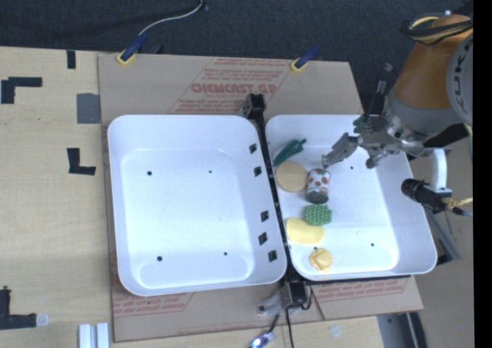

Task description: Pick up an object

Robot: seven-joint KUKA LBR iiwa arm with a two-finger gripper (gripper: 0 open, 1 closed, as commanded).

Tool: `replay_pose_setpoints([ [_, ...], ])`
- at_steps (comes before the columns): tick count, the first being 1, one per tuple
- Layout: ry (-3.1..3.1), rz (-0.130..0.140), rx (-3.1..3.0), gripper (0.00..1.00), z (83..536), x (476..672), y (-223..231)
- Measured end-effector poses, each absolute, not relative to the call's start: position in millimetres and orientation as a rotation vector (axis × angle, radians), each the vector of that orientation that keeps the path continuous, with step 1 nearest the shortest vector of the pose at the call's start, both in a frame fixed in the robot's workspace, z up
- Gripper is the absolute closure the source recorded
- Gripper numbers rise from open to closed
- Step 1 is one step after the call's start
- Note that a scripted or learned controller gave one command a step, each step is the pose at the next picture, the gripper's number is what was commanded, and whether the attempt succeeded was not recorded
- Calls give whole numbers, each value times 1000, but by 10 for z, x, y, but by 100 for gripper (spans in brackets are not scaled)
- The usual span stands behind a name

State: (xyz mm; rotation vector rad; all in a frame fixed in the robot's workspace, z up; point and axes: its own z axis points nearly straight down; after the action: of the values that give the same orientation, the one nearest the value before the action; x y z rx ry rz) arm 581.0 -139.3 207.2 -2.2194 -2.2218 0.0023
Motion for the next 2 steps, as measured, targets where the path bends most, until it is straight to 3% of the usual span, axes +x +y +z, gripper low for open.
replay_pose_setpoints([
  [1, -2223, 5, -2212, 0, 1517, 5918, -944],
  [2, -2225, 3, -2220, 0, 814, 6513, -1251],
])
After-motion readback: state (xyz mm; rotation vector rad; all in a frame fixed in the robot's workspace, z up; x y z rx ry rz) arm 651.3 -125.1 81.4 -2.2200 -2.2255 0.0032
